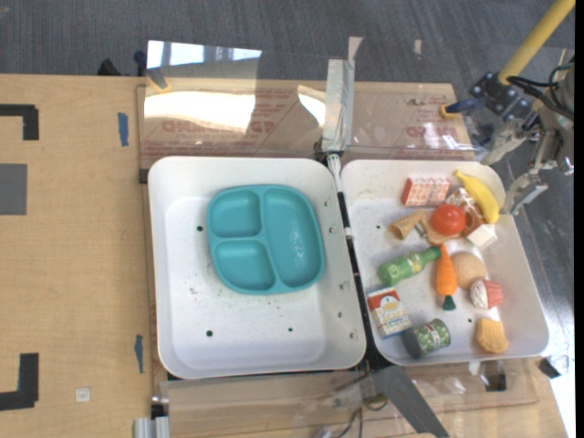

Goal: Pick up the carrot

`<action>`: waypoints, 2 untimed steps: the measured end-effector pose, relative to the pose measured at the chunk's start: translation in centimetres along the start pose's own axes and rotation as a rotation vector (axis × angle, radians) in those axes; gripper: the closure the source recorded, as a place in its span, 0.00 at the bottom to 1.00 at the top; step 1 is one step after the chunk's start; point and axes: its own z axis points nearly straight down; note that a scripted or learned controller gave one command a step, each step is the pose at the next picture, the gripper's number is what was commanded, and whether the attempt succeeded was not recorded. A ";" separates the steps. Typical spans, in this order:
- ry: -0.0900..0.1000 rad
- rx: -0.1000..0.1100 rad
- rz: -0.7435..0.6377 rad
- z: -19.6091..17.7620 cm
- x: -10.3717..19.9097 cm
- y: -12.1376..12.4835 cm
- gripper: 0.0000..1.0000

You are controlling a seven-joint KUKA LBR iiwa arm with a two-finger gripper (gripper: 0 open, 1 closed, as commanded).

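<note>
At the upper right edge of the frame, the arm is largely cut off, leaving a yellow shaft and a tangle of dark cables, with the gripper [527,182] hanging just outside the right bin's [529,336] far corner; its fingers are too small and blurred to judge, so I cannot tell whether they are parted or closed. The carrot [445,276] lies in that bin, leafy end toward the camera, between a green bottle [408,265] and a tan roll [467,267], below a tomato [448,219].

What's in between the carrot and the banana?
In the camera view, the tomato sits between the carrot and the banana, with a small white block just beside that line.
</note>
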 end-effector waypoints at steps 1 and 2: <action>0.009 -0.004 0.028 12.1 4.3 -0.2 0.00; -0.022 0.006 -0.062 15.7 7.7 5.2 0.00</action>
